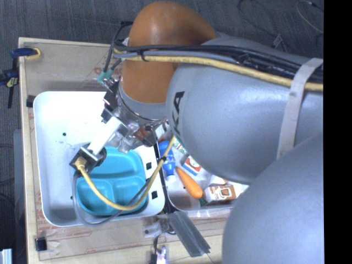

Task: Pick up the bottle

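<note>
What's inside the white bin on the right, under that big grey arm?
In the right bin I see an orange carrot-like piece, a small brown-and-white carton and something blue and white. The arm covers the rest, so anything more there is hidden.

A robotics lab test cell, seen from above: a large grey industrial arm (242,120) with an orange band (159,48) and bundled cables (231,56) leans over a plywood bench (60,54) bearing two shallow white bins (49,147). A blue clamp (22,53) grips the bench corner, metal brackets (184,232) brace its front edge, and dark carpet (66,7) covers the floor beyond.
</note>
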Controlling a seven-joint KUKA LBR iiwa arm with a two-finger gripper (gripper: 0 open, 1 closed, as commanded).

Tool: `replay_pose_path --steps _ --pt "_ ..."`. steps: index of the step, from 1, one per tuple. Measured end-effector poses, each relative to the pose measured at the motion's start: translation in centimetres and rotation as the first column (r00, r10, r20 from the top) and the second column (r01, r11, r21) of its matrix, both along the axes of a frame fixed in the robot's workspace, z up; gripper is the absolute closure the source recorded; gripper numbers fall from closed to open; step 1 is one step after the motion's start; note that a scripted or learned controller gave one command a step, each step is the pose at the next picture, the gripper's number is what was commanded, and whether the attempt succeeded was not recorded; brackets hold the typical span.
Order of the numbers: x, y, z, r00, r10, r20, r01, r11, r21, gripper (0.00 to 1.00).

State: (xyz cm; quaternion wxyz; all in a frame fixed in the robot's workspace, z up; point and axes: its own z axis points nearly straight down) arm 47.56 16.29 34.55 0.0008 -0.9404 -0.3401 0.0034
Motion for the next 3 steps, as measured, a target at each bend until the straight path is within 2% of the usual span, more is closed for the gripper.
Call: replay_pose_path --steps 1,2,3 --pt "0.0 0.5 6.8 0.921 0.390 0.002 -0.390 0.921 0.001 1.00" --pt "0.1 -6.8 9.5 1.000 0.001 0.003 -0.001 1.000 -0.001 1.00" --pt "0.1 -10.3 -1.6 0.923 0.386 -0.001 -0.386 0.923 0.002 1.00"
